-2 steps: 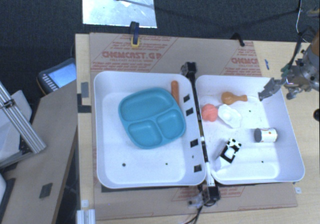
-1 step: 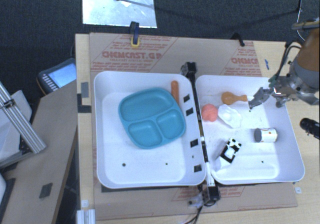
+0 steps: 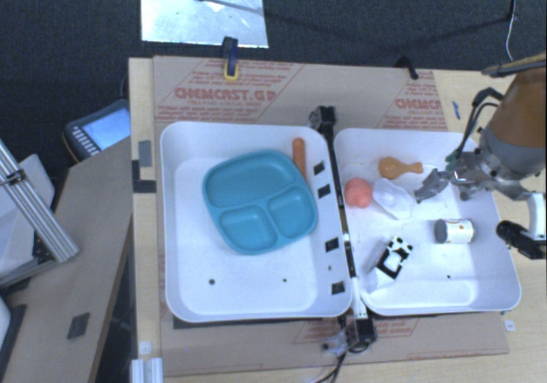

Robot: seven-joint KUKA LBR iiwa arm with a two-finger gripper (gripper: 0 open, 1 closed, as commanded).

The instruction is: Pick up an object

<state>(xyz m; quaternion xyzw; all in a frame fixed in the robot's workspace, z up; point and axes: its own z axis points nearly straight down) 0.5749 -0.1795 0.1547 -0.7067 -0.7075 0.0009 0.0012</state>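
- At centre right, the jaws of the gripper [image 3: 440, 185] hang over the right bin [image 3: 487, 287]; whether they are parted or closed cannot be told, and nothing shows between them.
- Just left lie a clear plastic piece [image 3: 393, 198], a pink ball [image 3: 359, 193] and an orange drumstick toy [image 3: 398, 167].
- Below sit a white cylinder [image 3: 455, 231] and a black-and-white toy [image 3: 393, 257].
- The left bin [image 3: 192, 287] holds a blue divided plate [image 3: 259, 200].
- Cardboard [image 3: 256, 91] covers the counter; dark carpet [image 3: 68, 22] lies beyond.

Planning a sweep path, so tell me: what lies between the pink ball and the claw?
A clear plastic piece lies between the pink ball and the claw, seen from the overhead camera.
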